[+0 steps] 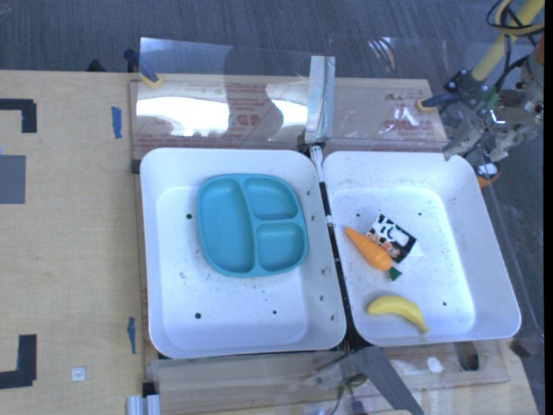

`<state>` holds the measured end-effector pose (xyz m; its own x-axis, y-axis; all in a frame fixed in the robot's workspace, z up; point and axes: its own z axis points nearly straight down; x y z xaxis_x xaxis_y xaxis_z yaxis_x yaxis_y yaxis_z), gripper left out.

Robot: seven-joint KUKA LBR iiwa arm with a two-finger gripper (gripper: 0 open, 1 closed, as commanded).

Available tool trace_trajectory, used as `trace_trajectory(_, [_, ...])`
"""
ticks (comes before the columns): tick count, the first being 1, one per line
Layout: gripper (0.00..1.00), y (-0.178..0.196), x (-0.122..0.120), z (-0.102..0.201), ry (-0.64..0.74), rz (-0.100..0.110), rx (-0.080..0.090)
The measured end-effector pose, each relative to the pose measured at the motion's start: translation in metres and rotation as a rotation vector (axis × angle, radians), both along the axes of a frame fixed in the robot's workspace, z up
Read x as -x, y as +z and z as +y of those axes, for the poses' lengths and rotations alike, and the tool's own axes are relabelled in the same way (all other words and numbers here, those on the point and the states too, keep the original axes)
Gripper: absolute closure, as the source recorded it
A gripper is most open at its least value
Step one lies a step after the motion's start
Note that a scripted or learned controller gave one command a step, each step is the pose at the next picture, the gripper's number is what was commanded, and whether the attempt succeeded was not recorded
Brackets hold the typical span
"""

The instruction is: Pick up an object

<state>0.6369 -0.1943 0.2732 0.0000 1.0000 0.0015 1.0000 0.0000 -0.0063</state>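
Three loose items lie in the right bin (449,188), any of which would satisfy the task: a toy carrot (368,248), a banana (397,310), and a small black-and-white printed packet (393,237). Carrot sits mid-bin, orange, tapered, point toward upper left, green stub at lower right; its thick end touches or overlaps the packet's lower edge. Banana lies nearer the front wall, yellow, curved, well apart from the other two and with bare floor on all sides. Judgement: the banana is the cleaner target, since a descent on it risks no neighbour; best to set the jaws across its short width near the middle of the curve and come straight down. The carrot would want a grasp across its thicker half, away from the packet, or the packet may get nudged or caught. The packet looks flat and thin, a poor choice for a two-finger pinch. Gripper (480,142) hangs beyond the bin's far right corner, outside the rim, amid cables and a yellow hose (501,41); whether it is spread or closed cannot be told from this angle. It holds nothing visible. Left bin (164,301) carries a teal divided plate (252,224), three compartments, upright, not in play.
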Motion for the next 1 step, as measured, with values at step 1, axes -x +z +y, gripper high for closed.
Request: trace_trajectory(1, [1.00,0.0079,-0.0005,-0.0001,0.001,0.002,0.001])
